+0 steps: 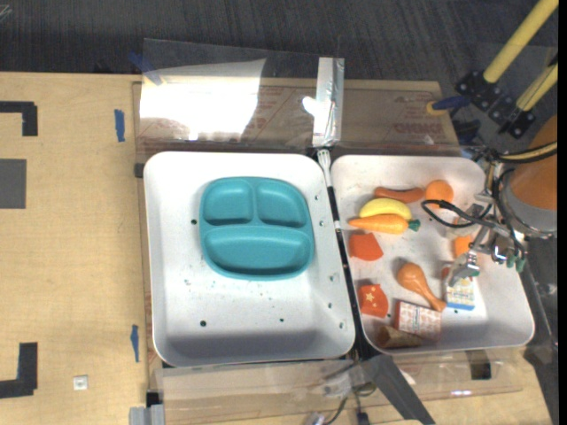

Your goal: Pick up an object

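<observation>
The right white bin holds several toy foods: a yellow banana, an orange carrot, a round orange fruit, a red wedge, a tan drumstick, a red packet and a printed carton. My gripper hangs low over the right side of this bin, just above a small white and blue box. A small orange piece shows partly beside the gripper. The wrist and its cables hide the gripper's tips.
The left white bin carries a teal divided plate. A clear plastic sheet stands behind the bins. The arm's orange band sits over the right bin's far right rim. Yellow rods cross the top right corner.
</observation>
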